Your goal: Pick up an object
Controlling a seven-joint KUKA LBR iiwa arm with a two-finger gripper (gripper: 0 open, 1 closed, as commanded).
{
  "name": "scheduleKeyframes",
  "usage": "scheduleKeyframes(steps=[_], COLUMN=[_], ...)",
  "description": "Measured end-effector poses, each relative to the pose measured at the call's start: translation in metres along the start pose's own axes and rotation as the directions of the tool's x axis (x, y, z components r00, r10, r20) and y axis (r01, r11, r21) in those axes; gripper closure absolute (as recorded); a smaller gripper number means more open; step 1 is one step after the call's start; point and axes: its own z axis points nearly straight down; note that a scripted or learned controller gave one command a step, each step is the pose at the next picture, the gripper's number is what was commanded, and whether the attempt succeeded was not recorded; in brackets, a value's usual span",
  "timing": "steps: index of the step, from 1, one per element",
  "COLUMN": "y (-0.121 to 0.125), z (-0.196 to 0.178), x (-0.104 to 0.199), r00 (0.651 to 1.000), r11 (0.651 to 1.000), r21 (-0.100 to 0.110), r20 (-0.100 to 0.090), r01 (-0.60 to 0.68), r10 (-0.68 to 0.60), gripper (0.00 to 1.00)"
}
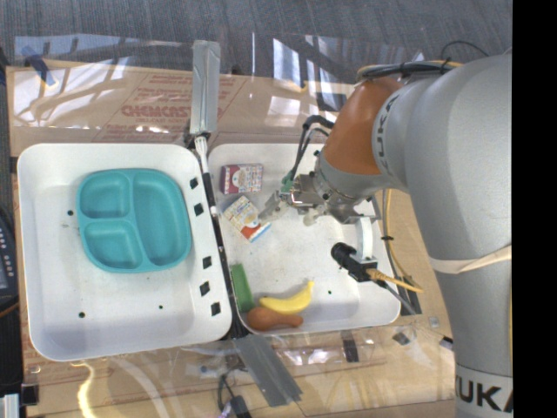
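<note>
My arm is smooth grey, with an orange band above the wrist. Thin black cables loop at its twelve o'clock side, and white KUKA lettering marks the base.

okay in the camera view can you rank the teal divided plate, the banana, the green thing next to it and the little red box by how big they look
Largest to smallest, as they look:
1. teal divided plate, by far
2. banana
3. red box and green object look about alike, so I won't rank them; the green one is long and thin, the box squarish.
</note>
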Motion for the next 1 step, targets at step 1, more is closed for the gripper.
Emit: scheduleKeyframes(steps=[1], y=[-0.0053], z=[-0.0165], x=[0.0410], r00=[1.000], r11=[1.000], r21=[-0.001], r20=[-0.001], r01=[0.018], r10=[-0.018], gripper=[0.00])
